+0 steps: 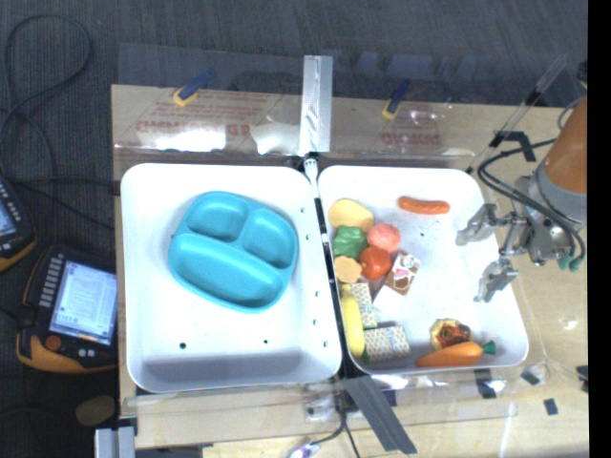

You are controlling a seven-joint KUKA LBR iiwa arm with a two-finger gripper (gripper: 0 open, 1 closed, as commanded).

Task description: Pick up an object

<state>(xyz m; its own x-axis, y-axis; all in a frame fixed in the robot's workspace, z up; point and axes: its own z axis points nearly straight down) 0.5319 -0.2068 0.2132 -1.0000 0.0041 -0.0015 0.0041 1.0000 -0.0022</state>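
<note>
Blue tray (234,247) in left bin (143,342). Toy food clustered along right bin's (477,187) left wall; sausage (423,205) lies left of my gripper (486,253), long axis left-right. My fingers spread open, nothing between, over bin's right edge.

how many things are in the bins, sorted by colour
Blue: 1, the moulded plastic three-compartment tray in the left bin.
Orange or red: 4, counting the toy sausage and the plastic carrot.
Yellow: 3.
Green: 1.
Mixed colours: 3.
Total: about 12; the heap overlaps, so counts are approximate.
</note>
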